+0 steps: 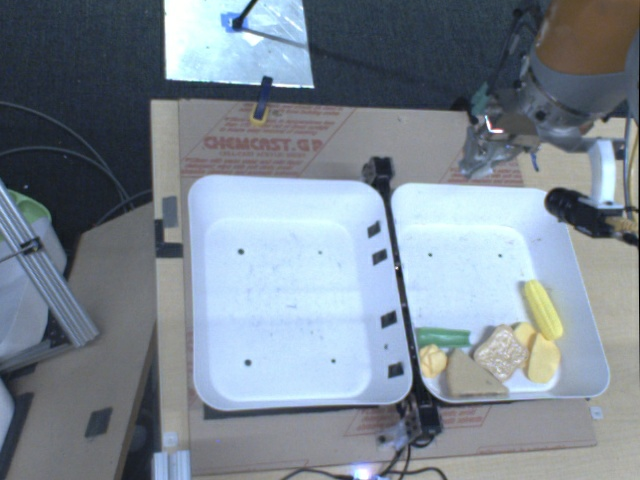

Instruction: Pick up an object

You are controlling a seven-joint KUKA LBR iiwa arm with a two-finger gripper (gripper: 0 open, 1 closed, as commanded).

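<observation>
Several toy foods lie bunched in the right bin's [470, 248] near right corner: a yellow corn cob [542, 308], a green bean [443, 336], a tan cracker [499, 352], a brown wedge [470, 378], a pale yellow piece [432, 359] and a yellow-orange slice [543, 359]. My gripper [487, 158] hangs above the far edge of the right bin, well away from the foods, under the grey arm with its orange band [590, 18]. Nothing shows between its fingers.
The left bin [285, 288] sits beside the right one, joined by a black clip strip [390, 268]. A shiny metal sheet [237, 28] lies beyond the bench. A black fitting [585, 213] juts in at the right bin's far right rim.
</observation>
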